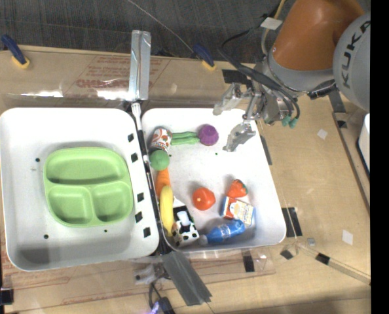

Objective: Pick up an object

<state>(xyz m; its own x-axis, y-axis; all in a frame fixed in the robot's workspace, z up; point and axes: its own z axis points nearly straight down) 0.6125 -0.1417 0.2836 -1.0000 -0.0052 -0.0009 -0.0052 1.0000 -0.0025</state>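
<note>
From my seat, the green-stemmed toy with the purple head [196,135] lay crosswise in the right bin [273,205], its long axis running left-right. My gripper [238,120] hung just to its right, fingers spread, holding nothing.

The grey arm [325,31], orange-banded above the wrist, reaches in from the tabletop's right edge, its pincer [232,120] hanging low with fingers spread, gripping nothing.
</note>
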